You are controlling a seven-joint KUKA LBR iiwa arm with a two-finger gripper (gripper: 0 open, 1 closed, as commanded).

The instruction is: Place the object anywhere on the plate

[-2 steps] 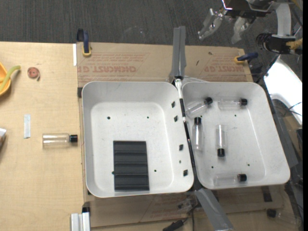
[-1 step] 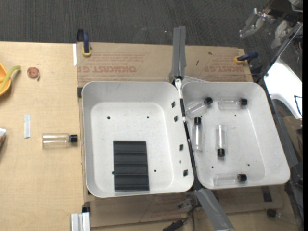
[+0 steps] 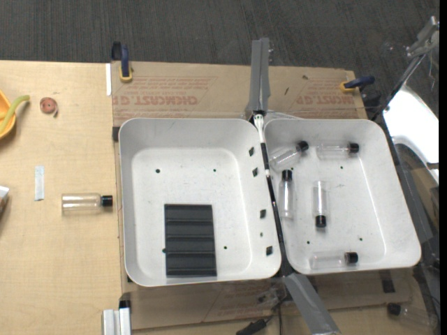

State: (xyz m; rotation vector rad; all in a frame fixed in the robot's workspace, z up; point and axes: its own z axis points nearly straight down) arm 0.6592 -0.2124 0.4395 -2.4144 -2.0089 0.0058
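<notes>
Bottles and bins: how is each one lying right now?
Left bin: holds a flat black plate.
Right bin: holds five clear bottles, all lying down.
Middle bottle: lying down, cap on.
Table bottle: outside the bins, lying down, cap on.

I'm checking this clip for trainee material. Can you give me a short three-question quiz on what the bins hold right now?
1. True or false: the dark ribbed plate lies in the left bin.
2. How many clear vials with black caps lie in the right bin?
3. Where is the clear bottle that lies outside the bins? A) on the wooden bench left of the left bin B) on the cardboard behind the bins C) on the plate

Key: 1 true. 2 five, counting the vial near the bin's middle. 3 A.
</notes>
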